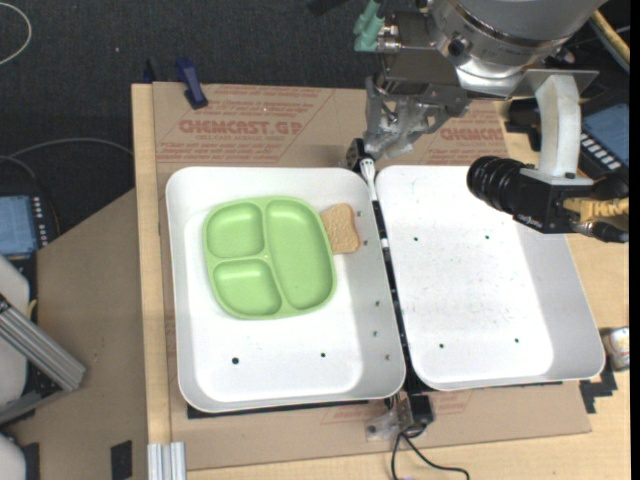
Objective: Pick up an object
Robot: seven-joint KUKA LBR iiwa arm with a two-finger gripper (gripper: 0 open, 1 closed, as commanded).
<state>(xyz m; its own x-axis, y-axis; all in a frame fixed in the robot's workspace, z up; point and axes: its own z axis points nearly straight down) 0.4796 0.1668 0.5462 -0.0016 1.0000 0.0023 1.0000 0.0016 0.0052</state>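
A green divided plate (268, 258) with three compartments lies in the left bin (285, 368), toward its back. A small tan cracker-like piece (342, 228) rests flat against the plate's right edge, near the bin's right wall. My gripper (392, 140) hangs from the grey arm at the top of the view, above the back rims where the two bins meet. It is behind and to the right of the tan piece and apart from it. I see nothing held in it.
The right bin (490, 308) shows a bare, speckled white floor. A black cylindrical device (515, 193) on a white bracket reaches over that bin's back right corner. The bins sit on a cardboard sheet (255, 118). A blue clip (190, 81) lies at its back left.
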